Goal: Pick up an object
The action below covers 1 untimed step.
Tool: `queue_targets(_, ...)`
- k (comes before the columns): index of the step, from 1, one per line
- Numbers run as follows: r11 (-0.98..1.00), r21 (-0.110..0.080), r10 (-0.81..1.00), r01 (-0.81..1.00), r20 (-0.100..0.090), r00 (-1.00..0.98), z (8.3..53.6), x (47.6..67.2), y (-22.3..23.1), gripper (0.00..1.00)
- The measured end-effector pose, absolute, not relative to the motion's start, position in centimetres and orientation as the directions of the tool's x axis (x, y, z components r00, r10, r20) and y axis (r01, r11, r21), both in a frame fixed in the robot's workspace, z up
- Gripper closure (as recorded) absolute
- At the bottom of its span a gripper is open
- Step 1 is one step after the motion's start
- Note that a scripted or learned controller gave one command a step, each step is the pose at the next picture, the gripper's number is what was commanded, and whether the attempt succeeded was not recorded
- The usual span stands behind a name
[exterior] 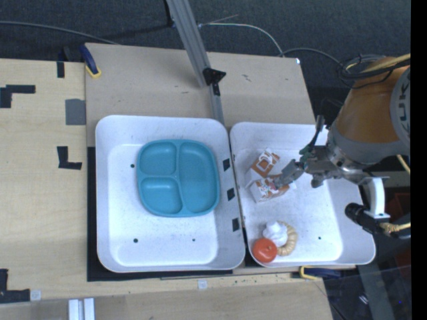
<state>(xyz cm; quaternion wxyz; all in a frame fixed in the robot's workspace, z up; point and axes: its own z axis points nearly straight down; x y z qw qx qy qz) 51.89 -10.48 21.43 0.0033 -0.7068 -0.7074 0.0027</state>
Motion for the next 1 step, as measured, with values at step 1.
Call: queue_targets(1,0.001,-0.007,1.0,1.0,0.0,-0.001,16.67,52.46,-10.81,0.0)
